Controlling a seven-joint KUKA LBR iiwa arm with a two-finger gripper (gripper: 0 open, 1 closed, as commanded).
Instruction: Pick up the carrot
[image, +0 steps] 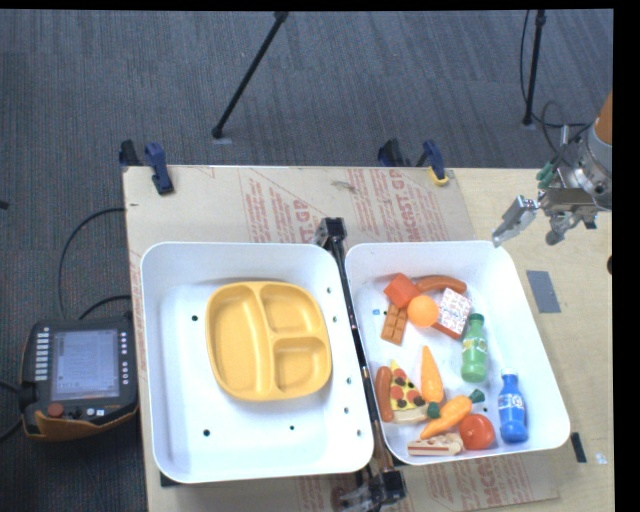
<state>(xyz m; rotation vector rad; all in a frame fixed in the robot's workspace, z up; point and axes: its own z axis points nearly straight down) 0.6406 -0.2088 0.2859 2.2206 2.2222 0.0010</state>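
We saw two white bins: the left bin (160, 300) held a yellow divided tray (268, 338), and the right bin (530, 330) held a jumble of bright toy food. At lower right of the frame, the carrot (447, 414) was orange with a dark green top, beside a red tomato (477, 431) and a blue bottle (511, 407) with a white label. Above them stood a green bottle (474, 347), an orange ball (422, 311) and a red-and-white checked packet (453, 311). The pizza slice (405, 391) was yellow with red dots. The bench (300, 195) was tan with red printing, the floor (100, 80) dark grey, the clamps (158, 167) blue.
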